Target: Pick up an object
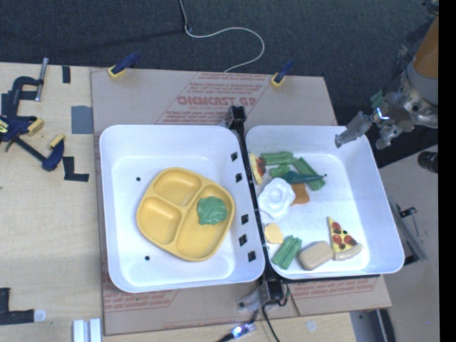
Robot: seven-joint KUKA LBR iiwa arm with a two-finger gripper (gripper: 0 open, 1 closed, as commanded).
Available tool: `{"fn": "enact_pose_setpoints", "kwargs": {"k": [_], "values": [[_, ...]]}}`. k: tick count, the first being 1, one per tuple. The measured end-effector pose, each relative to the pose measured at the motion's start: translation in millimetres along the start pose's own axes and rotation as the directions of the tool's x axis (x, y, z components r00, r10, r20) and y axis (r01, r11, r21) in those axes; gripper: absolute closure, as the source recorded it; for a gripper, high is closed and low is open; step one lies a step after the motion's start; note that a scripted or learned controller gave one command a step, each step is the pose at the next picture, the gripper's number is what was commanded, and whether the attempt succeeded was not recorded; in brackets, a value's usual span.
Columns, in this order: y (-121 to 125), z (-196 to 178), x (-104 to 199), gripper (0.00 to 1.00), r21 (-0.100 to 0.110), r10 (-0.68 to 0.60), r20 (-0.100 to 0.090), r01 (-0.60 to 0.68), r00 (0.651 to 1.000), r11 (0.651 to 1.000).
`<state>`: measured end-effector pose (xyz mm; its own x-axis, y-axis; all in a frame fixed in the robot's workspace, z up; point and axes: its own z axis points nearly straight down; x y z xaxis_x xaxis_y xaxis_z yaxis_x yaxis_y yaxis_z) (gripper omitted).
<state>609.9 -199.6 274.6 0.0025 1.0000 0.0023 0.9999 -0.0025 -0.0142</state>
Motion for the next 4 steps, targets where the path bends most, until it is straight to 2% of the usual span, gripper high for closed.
{"fn": "enact_pose_setpoints", "kwargs": {"k": [1, 2, 4], "values": [[2, -8, 1, 0.0, -0.013, -0.004, 0.003, 0.004, 1.0, 1.0], [-7, 45, 4, 0.0, -0.01, -0.004, 0.003, 0.004, 1.0, 1.0], [5, 167, 9, 0.0, -0.01, -0.006, 0.003, 0.006, 1.0, 1.0]]}}
